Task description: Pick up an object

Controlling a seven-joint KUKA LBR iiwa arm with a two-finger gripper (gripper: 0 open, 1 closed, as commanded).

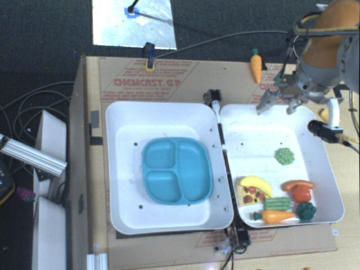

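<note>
My gripper (278, 104) hangs above the far edge of the right bin (253, 129), open, with nothing between its fingers. Toy food lies in that bin's near half: a green bunch of grapes (284, 156), a yellow banana (255, 183), a pizza slice (251, 196), a red tomato (301, 193) beside a sausage (296, 184), an orange carrot (277, 216), green beans (277, 204) and a dark green broccoli (306, 211). All of it sits well in front of the gripper.
The left bin (129, 128) holds a blue divided plate (176, 170). A second toy carrot (256, 67) lies on the cardboard behind the right bin. A clamp (213, 98) sits at the far end of the seam between the bins. Cables run at the left.
</note>
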